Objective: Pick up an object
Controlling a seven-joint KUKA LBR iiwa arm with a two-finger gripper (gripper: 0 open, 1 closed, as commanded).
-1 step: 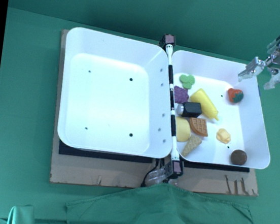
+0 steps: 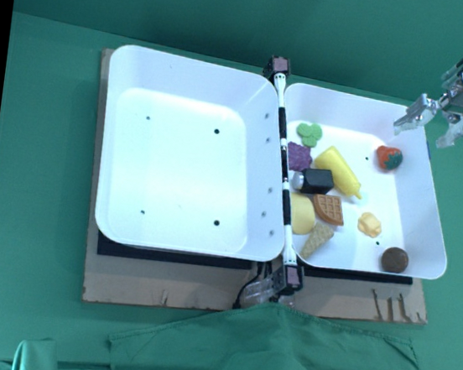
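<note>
Looking down on the bench, I see the gripper (image 2: 434,120) hanging above the far right corner of the right bin (image 2: 430,221), up near the frame's right edge. Its two fingers (image 2: 412,112) stand apart with nothing between them.

All the toys lie in the right bin. A red strawberry (image 2: 389,158) sits nearest the gripper, just below and left of it, against the bin's right slope. A yellow bottle-like piece (image 2: 340,170) lies at a slant near the middle, touching a black block (image 2: 317,180). A purple piece (image 2: 299,157) rests beside the divider, with a green clover-shaped piece (image 2: 309,133) just beyond it. Nearer me, a brown waffle (image 2: 328,209) overlaps a round yellow piece (image 2: 301,214) and an ice-cream cone (image 2: 317,239). A small pale yellow piece (image 2: 369,224) lies apart to the right, and a brown ball (image 2: 394,260) sits in the near right corner.

I see the left bin (image 2: 186,159) beside it, both on cardboard (image 2: 159,285) over green cloth (image 2: 35,196).
</note>
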